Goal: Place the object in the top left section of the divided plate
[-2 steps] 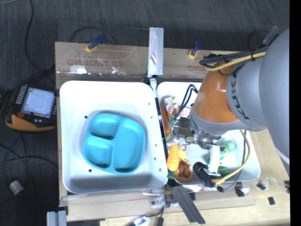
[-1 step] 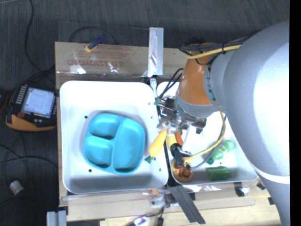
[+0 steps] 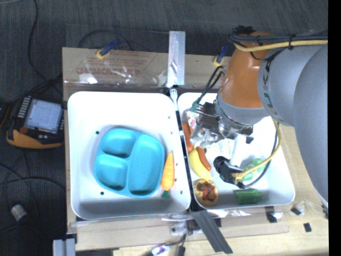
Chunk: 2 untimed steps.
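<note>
A blue divided plate [image 3: 129, 161] lies in the left bin [image 3: 85, 111], with nothing in its sections. An orange toy carrot [image 3: 168, 170] rests just off the plate's right edge, against the bin's right wall. My gripper [image 3: 204, 129] is down in the right bin [image 3: 282, 188], near its left wall. It sits over a pile of toy food: a yellow banana [image 3: 199, 163] and a red-orange piece [image 3: 186, 134]. The wrist hides what lies directly under the gripper.
Lower in the right bin lie a brown and red toy [image 3: 206, 191], a green piece [image 3: 248, 197] and a yellow-green piece [image 3: 254, 167]. The arm's grey body and orange band [image 3: 245, 73] cover the bin's upper right. A handheld device [image 3: 37, 119] lies left of the bench.
</note>
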{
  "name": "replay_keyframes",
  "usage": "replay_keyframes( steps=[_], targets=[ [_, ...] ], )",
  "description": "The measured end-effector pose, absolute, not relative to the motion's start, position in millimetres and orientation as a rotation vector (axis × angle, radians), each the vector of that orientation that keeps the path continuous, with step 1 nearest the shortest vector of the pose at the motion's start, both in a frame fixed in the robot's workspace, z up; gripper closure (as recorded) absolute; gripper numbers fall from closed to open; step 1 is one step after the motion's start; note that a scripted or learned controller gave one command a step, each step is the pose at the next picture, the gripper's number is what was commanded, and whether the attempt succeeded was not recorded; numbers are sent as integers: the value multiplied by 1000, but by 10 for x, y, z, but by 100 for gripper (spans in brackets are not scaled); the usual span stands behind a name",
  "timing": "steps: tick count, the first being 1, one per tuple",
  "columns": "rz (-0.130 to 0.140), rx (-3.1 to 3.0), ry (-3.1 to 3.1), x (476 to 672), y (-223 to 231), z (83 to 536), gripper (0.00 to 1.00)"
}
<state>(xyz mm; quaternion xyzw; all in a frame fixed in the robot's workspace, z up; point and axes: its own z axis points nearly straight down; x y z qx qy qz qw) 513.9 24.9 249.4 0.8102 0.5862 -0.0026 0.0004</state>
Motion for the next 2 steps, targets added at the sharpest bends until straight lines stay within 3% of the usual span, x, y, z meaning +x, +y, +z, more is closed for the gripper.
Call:
replay_keyframes(
  steps=[1, 2],
  targets=[
    [-12, 2927, 1142, 4825, 278, 1822, 100],
    [-11, 3096, 513, 4823, 568, 1882, 100]
  ],
)
